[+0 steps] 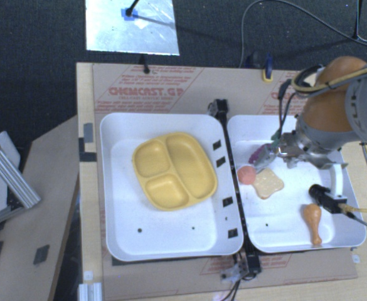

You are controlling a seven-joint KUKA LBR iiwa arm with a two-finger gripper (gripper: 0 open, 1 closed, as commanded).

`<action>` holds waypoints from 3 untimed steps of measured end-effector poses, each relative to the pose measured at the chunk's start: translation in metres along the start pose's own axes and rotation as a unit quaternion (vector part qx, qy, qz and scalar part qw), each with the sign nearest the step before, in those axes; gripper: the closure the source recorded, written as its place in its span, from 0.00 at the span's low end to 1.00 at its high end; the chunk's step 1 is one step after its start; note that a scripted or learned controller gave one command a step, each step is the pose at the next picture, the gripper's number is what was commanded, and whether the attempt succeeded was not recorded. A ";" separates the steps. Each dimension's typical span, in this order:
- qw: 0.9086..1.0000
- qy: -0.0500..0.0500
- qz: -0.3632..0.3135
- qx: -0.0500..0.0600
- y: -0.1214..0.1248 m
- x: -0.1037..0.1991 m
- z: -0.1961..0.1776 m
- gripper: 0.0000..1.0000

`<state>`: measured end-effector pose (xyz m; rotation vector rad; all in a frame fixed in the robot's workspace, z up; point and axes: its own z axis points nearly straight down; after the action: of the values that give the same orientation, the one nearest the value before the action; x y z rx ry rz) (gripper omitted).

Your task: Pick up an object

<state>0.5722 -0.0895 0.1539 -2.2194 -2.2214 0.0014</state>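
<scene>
The approach is in hand: the gripper, whose closure I cannot tell, hovers in the right bin just at one o'clock of the pink ball, so it next needs lowering squarely over it.

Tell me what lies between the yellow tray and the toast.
In the camera view: the bins' black divider and a pink ball, between tray and toast.

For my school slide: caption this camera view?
Robot pincer above toast in right bin; yellow tray in left.
</scene>
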 end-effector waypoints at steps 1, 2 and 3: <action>1.000 -0.004 0.002 -0.018 0.014 -0.002 0.034 0.00; 1.000 -0.001 0.000 -0.002 0.016 -0.002 0.070 0.00; 1.000 -0.001 0.001 -0.003 0.016 -0.002 0.058 1.00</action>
<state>0.5880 -0.0912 0.0955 -2.2241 -2.2236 -0.0035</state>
